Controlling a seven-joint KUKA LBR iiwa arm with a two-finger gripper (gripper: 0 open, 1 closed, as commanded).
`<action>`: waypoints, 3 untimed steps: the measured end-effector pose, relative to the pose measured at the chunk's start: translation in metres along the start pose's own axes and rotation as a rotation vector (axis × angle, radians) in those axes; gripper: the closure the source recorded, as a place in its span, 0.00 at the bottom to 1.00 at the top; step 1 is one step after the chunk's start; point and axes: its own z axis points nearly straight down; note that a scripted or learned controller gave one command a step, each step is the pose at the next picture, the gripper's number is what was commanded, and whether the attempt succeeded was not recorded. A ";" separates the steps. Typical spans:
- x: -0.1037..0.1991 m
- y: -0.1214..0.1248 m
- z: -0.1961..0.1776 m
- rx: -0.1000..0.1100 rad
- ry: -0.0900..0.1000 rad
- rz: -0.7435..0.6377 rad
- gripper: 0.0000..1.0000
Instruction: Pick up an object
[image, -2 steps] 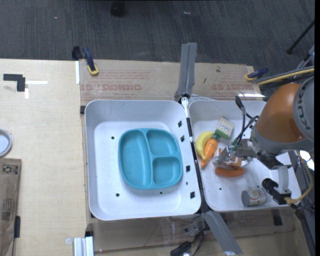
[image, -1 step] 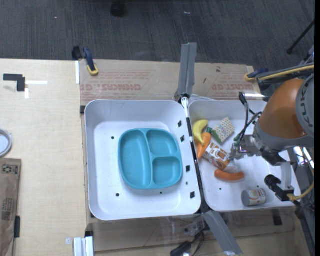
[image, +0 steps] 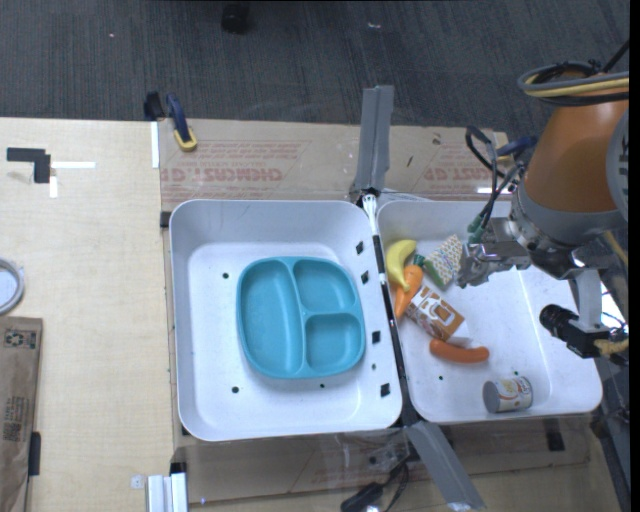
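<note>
Dark carpet is showing behind a pale wooden worktop (image: 80, 300) that is carrying two white bins side by side. Left bin (image: 190, 330) is holding a blue divided plate (image: 300, 317), sitting flat in the middle. Right bin (image: 560, 385) is holding the clutter: yellow banana (image: 400, 260) against the dividing wall, an orange carrot-like piece (image: 408, 287) just beside it, a brown-and-white snack box (image: 436, 313) touching that, an orange sausage-shaped toy (image: 459, 350) lying below the box, a small grey can (image: 507, 393) on its side near the front edge, well apart from the rest.

Arm (image: 575, 150) is reaching in from the right, hand (image: 478, 262) hovering over a small speckled packet (image: 446, 259) next to the banana. Whether the hand is open or closed on anything, cannot tell; tips are blurring into the packet and cabling.

Likely target is the packet or banana. Packet is looking light and floppy, probably crinkly, best pinched across its flat faces. Banana is looking like light stiff plastic, smooth and curved, likely to slip, so taking it across the thick middle. Can is likely rolling if nudged.

Packet print is unreadable, its right edge is hidden under the hand, and the arm is cut off at the frame edge
</note>
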 end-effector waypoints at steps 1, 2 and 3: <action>0.000 0.000 0.001 0.002 0.000 0.000 0.00; -0.026 0.011 -0.029 0.002 0.000 0.008 0.00; -0.037 -0.011 0.093 0.005 0.001 0.083 0.00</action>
